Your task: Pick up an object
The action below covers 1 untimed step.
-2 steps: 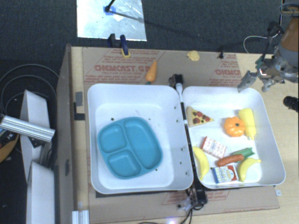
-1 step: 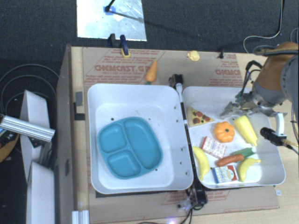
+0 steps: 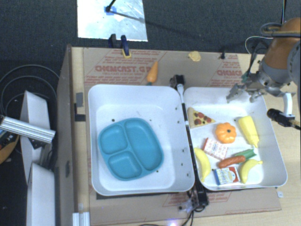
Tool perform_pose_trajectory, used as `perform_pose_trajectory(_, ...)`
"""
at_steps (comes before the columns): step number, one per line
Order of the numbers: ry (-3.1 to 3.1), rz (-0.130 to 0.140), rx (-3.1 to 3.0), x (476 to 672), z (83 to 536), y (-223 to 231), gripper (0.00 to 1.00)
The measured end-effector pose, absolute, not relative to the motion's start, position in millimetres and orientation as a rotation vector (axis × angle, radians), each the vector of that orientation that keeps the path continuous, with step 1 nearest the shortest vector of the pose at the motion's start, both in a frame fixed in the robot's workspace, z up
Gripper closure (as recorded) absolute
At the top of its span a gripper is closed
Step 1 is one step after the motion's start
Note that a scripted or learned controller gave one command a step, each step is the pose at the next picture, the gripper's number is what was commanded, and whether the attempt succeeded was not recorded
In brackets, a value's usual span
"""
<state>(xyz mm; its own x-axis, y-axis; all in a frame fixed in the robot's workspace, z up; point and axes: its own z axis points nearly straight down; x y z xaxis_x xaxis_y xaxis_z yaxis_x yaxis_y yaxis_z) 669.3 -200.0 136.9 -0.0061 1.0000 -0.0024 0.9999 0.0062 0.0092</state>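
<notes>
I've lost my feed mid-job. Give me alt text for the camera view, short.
The arm's pincer hovers over the far right corner of the right bin, holding nothing visible. That bin holds toy food: a pizza slice, a pumpkin, bananas and small cartons. The left bin holds a blue divided plate.

The grey arm with its orange band (image 3: 282, 51) is cut off by the right edge, so its upper links are unseen. Its two-finger gripper (image 3: 244, 92), above the far rim of the right white bin (image 3: 277, 173), is too small to judge. The print on the small red-and-white carton (image 3: 216, 149) is unreadable.
</notes>
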Motion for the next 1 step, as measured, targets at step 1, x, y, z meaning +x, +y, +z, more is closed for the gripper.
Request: perform_pose_trajectory(1, 2.226, -0.004, 2.224, 621.7, 81.4, -189.6, 0.00)
